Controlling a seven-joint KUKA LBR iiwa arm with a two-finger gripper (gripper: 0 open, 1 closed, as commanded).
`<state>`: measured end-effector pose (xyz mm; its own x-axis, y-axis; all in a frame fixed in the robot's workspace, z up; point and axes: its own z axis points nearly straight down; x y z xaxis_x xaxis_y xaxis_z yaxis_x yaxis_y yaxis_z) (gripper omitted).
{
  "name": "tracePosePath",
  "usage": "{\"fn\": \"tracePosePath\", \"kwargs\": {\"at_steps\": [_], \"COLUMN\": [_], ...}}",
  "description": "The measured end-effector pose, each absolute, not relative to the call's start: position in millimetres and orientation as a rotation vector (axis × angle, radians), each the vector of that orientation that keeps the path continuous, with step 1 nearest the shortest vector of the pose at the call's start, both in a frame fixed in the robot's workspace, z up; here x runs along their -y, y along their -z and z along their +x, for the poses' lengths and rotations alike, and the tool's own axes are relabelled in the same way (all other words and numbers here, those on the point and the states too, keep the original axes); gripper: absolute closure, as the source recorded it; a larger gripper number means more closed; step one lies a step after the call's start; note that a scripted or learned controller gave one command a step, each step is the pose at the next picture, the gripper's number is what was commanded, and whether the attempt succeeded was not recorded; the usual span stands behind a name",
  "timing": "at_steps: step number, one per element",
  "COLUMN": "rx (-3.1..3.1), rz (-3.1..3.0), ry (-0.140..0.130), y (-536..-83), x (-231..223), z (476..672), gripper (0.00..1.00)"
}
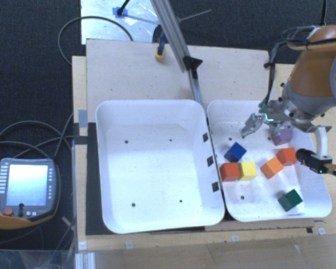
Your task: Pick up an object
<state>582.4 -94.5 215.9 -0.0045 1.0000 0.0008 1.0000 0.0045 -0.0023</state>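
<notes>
Grey metal fingers are what you want to look at first: the gripper [256, 123] sits over the back part of the right bin [311, 209], and its jaws look spread, with nothing between them. You can see one finger [250, 125] angling down to the left toward the bin floor, well short of any block.

Closest thing to it is the purple block [282, 134], just to its right and partly tucked under the wrist. Below the gripper you've got the blue block [235, 152], tilted like a diamond. Under that, the red block [230, 171] and yellow block [248, 170] sit side by side, touching. To their right are two orange blocks, the lighter one [271, 167] touching the darker one [287, 156] at a corner. The green block [290, 199] is off on its own near the front right corner.

Left bin [109, 206] sits right up against the right one. The arm [316, 72] comes in from the right with its orange band up top. A pendant [23, 192] lies on the floor at the left.
</notes>
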Motion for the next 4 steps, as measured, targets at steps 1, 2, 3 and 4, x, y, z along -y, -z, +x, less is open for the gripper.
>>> {"fn": "tracePosePath", "kwargs": {"at_steps": [1, 2, 3, 4], "rx": [2.226, 2.221, 2.224, 2.224], "rz": [-2.218, -2.216, -2.219, -2.218], "ry": [0.002, -0.004, 0.005, -0.001], "y": [-217.9, -160.0, -121.4, -89.2], "x": [94.8, 90.8, 92.2, 91.9], "z": [583.2, 575.0, 576.3, 576.7], "gripper": [0.00, 0.00, 0.00, 0.00]}}
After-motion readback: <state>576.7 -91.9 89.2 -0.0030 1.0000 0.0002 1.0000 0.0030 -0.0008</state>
